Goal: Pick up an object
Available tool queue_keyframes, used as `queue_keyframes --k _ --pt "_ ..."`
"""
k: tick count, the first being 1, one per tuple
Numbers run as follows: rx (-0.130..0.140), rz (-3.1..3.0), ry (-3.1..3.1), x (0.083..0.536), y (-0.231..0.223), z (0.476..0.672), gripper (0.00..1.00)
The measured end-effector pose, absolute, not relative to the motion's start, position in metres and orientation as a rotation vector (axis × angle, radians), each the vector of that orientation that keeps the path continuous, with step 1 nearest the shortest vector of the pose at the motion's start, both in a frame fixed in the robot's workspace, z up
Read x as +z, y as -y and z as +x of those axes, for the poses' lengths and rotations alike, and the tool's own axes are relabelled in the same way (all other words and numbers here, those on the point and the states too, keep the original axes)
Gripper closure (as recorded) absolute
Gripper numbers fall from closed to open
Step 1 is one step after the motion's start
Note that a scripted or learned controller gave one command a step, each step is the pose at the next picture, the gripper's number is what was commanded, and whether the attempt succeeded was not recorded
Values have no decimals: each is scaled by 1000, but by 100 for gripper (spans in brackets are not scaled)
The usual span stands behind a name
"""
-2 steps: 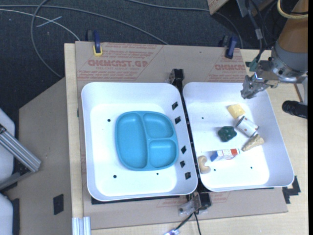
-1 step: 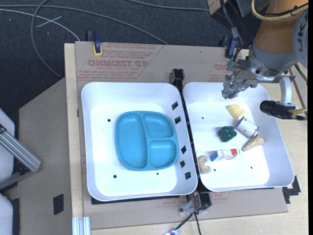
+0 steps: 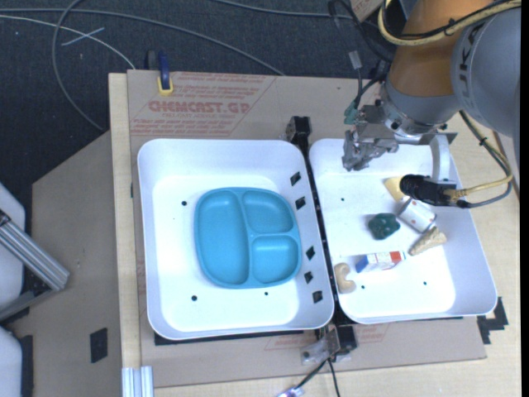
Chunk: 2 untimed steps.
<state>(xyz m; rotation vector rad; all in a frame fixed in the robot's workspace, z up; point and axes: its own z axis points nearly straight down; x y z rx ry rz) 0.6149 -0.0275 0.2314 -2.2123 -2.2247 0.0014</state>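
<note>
My gripper (image 3: 359,157) hangs over the back left part of the right bin (image 3: 471,279), above bare white floor, and I see nothing in it. The loose objects lie to its front right. They are a dark green lump (image 3: 382,226), a white-and-silver cylinder (image 3: 416,215), a tan wooden peg (image 3: 428,242), a red, white and blue tube (image 3: 380,261) and a small beige piece (image 3: 344,278). A yellow piece (image 3: 394,186) shows at the back, partly hidden.
The left bin (image 3: 165,222) holds a light blue divided plate (image 3: 248,236) in its middle. A black divider with clips (image 3: 304,213) runs between the bins. Cables (image 3: 99,23) lie on the dark floor behind the bench.
</note>
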Motion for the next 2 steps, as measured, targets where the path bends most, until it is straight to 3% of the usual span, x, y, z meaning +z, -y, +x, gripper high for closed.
queue_keyframes --k 2 --pt "-1 -2215 2226 216 -79 614 100"
